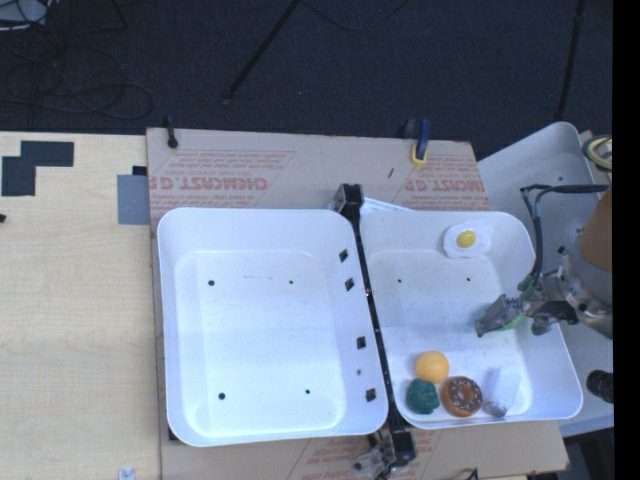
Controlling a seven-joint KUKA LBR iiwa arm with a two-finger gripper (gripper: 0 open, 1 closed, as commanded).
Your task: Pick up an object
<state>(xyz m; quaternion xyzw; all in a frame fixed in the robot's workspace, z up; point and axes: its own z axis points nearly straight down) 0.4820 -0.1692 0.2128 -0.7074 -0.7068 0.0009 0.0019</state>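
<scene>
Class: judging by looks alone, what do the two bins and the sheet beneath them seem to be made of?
Bins: probably moulded plastic, smooth, slightly glossy white, with rounded corners and thin rims. Sheet underneath: corrugated cardboard, matt brown with red printed lettering, apparently clamped at its back edge.

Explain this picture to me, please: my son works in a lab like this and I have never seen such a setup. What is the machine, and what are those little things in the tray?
One camera looks down at a slant on a bench. Two shallow white bins sit side by side on cardboard: the left bin and the right bin. The machine entering from the right is a robot arm; its gripper, a two-fingered claw, hangs over the right bin. That bin holds toy food: a fried egg near the back, and along the front an orange ball, a green lump, a chocolate doughnut and a pale, clear-looking piece. Nothing visible sits between the fingers.
</scene>
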